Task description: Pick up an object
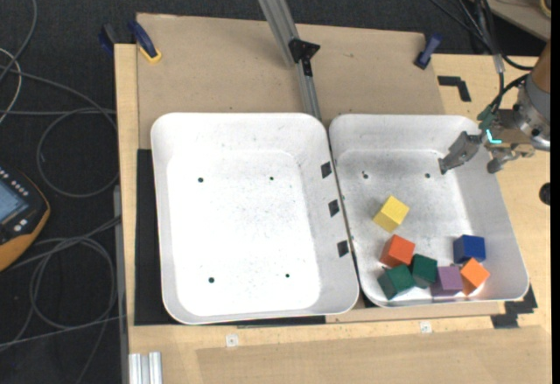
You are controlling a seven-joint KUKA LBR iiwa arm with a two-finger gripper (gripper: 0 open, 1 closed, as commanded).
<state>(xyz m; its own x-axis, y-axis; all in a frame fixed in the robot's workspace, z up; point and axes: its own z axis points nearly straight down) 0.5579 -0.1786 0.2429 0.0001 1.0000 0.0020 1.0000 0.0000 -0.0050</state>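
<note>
Blocks (430, 266) crowd the right bin (350, 146) (speckled white).

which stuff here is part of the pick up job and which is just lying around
For the job: end effector; right bin; yellow block; orange-red block; two green blocks; purple block; orange block; blue block.

Lying about: left bin; blue clamps; cables; handheld device.
</note>
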